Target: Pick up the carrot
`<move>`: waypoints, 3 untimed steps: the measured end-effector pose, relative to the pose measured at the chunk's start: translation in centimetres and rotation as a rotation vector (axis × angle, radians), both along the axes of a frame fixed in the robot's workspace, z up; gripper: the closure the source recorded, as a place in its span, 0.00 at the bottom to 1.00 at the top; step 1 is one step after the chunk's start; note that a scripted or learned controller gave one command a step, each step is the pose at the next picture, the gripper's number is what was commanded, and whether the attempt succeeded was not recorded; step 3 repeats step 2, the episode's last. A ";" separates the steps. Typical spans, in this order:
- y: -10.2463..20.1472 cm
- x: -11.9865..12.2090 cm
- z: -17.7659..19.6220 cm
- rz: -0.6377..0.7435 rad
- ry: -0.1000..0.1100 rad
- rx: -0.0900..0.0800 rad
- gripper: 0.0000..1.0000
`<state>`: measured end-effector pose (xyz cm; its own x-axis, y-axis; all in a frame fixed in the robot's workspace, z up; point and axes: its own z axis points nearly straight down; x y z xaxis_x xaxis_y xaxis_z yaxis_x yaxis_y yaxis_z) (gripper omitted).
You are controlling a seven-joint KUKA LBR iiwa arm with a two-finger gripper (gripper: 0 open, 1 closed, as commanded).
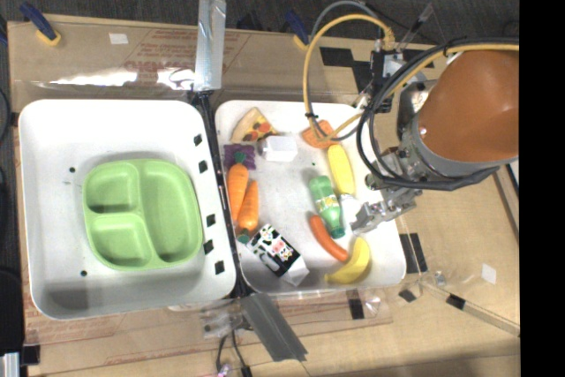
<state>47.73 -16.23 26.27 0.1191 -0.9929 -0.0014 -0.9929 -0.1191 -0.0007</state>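
the carrot (238,192) lies in the right bin (296,278), close against its left wall, long axis running up and down the view, with a second, shorter orange piece (251,205) pressed to its right side and a purple block (238,157) at its top end. below it sits a black-and-white carton (275,249). further right are a green bottle (326,200), a banana (341,169) upright above another banana (353,262) curled along the bottom wall, and a thin orange-red pepper-like piece (327,237) between them. a pizza slice (254,125) and a white block (280,147) sit near the top. the left bin (35,190) holds a green divided plate (141,213).

the gripper (375,214) hangs over the right edge of the right bin, near the bottle and the lower banana, well apart from the carrot. its fingers are too small and cluttered to read, so i cannot tell whether they are spread or pressed together; nothing is visibly between them.

this looks like the approach step, with the grasp not yet made. the next move calls for crossing the bin to the left wall and coming down on the carrot alone, with fingers set across its narrow width; the wall and the neighbouring orange piece leave little room.
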 end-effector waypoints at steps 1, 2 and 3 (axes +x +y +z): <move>0.4 0.0 -1.1 0.348 0.000 0.000 1.00; 0.1 0.0 -1.2 0.639 -0.002 0.000 1.00; 0.1 0.0 -1.2 0.639 -0.002 0.000 1.00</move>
